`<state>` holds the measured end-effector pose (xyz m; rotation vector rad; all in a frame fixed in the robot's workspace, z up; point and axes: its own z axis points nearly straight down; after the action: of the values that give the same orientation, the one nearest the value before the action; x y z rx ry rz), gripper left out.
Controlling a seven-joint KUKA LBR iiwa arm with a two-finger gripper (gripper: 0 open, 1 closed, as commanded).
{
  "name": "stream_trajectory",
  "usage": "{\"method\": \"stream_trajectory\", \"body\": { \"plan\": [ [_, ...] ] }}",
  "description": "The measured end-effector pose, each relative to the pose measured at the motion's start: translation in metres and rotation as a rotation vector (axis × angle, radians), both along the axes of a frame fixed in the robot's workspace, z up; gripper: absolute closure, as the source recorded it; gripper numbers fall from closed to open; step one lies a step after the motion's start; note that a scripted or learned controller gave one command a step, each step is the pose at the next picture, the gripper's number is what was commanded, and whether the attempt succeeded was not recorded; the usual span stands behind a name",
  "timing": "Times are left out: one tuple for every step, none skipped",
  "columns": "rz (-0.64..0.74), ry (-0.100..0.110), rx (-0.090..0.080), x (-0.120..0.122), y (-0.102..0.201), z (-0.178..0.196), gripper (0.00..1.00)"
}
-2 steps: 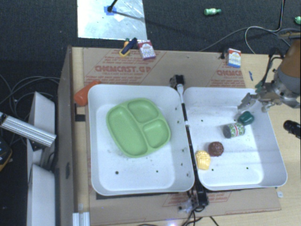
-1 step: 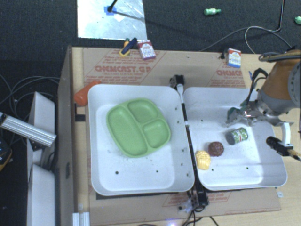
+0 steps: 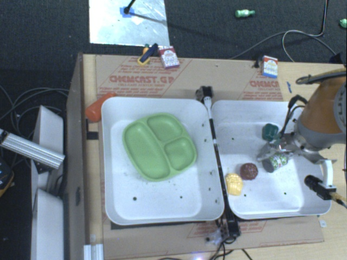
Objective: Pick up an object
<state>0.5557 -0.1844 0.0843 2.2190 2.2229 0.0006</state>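
In the right bin (image 3: 255, 210), the gripper (image 3: 275, 157) hangs over a small can (image 3: 276, 161), touching it; whether its fingers are apart or together I cannot tell. The can lies tilted and may roll away, nudging the teal piece (image 3: 269, 130) close behind.

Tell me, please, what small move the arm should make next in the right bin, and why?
Probably a short descent. The gripper hangs right over the small can in the right bin, while the teal object, dark red ball and yellow corn lie apart from it, so the can looks like the nearest target.
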Motion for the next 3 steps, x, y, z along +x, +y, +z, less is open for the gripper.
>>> {"method": "stream_trajectory", "body": {
  "plan": [
    [0.002, -0.004, -0.001, 0.002, 0.000, 0.011, 1.00],
    [0.002, -0.004, -0.001, 0.001, 0.000, 0.011, 0.00],
    [0.002, -0.003, -0.001, 0.043, -0.022, 0.013, 0.00]
  ]
}}
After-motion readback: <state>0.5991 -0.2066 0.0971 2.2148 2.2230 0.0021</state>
